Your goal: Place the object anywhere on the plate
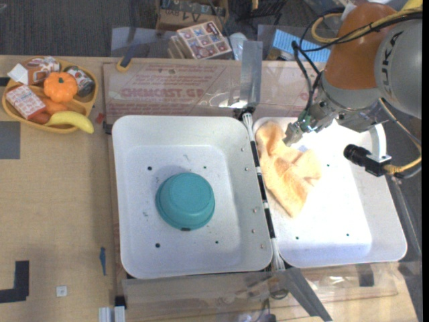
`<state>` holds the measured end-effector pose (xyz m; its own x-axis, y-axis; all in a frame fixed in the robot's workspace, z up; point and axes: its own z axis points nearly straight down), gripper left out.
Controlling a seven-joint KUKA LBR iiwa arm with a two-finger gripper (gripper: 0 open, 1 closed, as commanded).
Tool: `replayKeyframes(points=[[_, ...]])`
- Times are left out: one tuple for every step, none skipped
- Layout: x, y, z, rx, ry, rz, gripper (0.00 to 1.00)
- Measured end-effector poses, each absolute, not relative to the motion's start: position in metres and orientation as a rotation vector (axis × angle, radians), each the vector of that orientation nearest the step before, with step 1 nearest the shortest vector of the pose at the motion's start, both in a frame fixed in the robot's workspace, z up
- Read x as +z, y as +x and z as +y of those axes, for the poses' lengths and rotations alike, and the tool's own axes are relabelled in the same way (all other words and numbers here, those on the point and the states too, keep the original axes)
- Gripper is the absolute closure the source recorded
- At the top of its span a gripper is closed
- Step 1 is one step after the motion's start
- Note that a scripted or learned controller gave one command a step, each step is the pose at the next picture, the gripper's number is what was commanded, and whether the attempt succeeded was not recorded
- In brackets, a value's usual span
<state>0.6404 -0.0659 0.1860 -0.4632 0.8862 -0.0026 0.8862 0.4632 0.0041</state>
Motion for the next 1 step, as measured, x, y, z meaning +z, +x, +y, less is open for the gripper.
replayKeyframes(points=[[0.2263, 0.6416, -0.0682, 0.003, 1.628, 2.680, 1.00]])
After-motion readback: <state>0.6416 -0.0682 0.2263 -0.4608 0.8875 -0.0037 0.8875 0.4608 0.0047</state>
